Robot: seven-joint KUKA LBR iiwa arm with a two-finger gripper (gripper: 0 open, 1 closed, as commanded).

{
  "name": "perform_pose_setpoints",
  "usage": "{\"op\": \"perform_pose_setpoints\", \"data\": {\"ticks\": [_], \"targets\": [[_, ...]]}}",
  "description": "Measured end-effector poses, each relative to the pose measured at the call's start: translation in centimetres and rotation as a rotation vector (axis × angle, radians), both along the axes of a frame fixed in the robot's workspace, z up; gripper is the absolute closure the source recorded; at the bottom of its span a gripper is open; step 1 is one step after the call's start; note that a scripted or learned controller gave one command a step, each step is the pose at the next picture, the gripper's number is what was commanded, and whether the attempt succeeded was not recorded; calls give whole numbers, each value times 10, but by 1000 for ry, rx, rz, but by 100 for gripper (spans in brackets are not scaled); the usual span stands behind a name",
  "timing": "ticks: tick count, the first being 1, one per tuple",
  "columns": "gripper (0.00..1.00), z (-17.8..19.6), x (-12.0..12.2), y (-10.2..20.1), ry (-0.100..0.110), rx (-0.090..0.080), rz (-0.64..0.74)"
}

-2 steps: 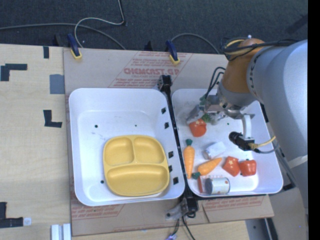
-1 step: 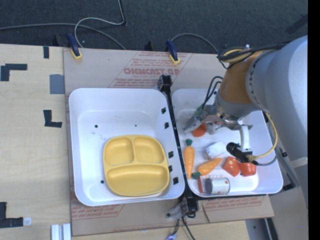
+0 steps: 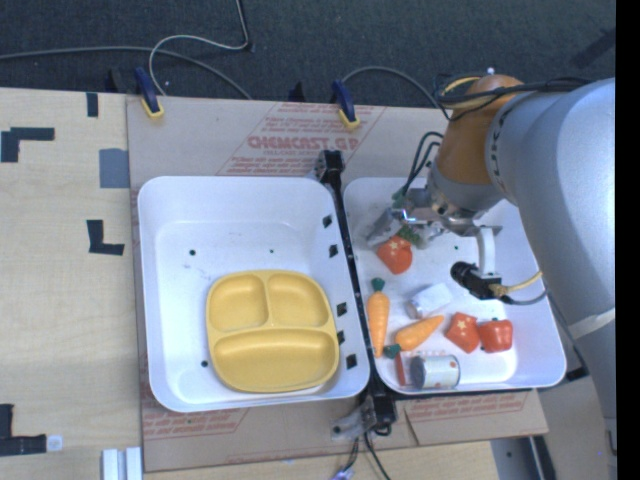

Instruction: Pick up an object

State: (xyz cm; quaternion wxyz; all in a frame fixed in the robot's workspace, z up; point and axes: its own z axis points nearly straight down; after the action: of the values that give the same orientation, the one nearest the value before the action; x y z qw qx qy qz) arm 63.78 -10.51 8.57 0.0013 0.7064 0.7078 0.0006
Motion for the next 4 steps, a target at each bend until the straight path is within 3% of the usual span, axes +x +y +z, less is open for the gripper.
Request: {"op": "perform_pose_setpoints", "data": {"ticks": [1, 2, 3, 4], "targets": [[100, 10, 0, 0, 0, -1, 2], [0, 10, 0, 0, 0, -1, 2], [0, 0, 31, -16, 5, 2, 0], [0, 0, -30, -2, 1, 0, -1]]}}
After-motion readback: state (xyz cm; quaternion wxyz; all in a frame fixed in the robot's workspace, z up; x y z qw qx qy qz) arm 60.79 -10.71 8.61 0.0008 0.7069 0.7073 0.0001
